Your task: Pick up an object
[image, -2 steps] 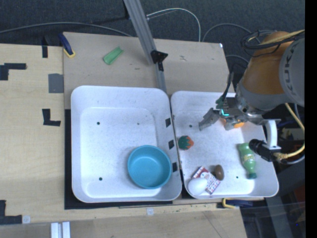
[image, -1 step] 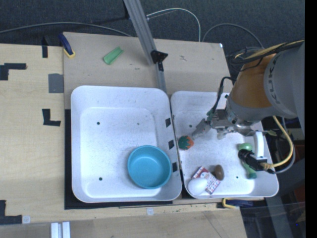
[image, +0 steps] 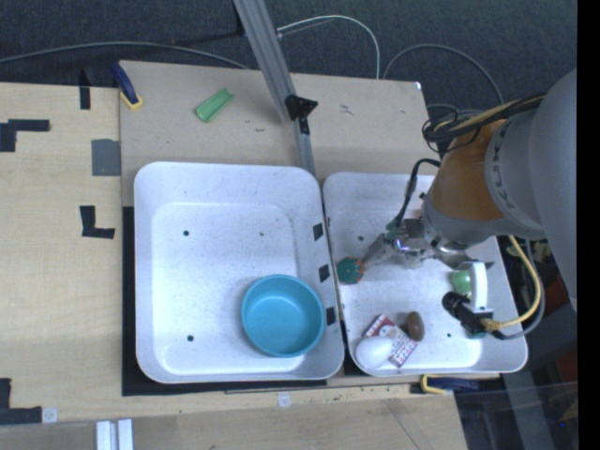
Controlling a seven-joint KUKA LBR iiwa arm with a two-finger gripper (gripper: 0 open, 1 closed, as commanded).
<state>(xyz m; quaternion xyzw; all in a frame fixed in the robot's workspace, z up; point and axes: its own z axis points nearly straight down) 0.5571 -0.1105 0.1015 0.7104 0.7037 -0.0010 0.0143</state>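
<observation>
My gripper (image: 366,262) reaches down into the right bin (image: 375,195) near its left wall, slanting toward the lower left. Its tip is right at a small dark green ball (image: 350,271) lying on the bin floor; whether the ball is gripped is unclear. Along the front of the same bin lie a white egg-shaped object (image: 372,352), a red and white packet (image: 397,343) and a small brown object (image: 413,325). A green and white item (image: 466,279) lies at the right, partly under the arm. A blue bowl (image: 281,315) stands in the left bin (image: 187,195).
A slanted metal pole (image: 270,54) crosses the bench behind the bins and ends at the wall between them. A green block (image: 213,105) and a blue and yellow clamp (image: 126,86) lie on the bench at the back left. Cables (image: 516,289) hang beside the wrist.
</observation>
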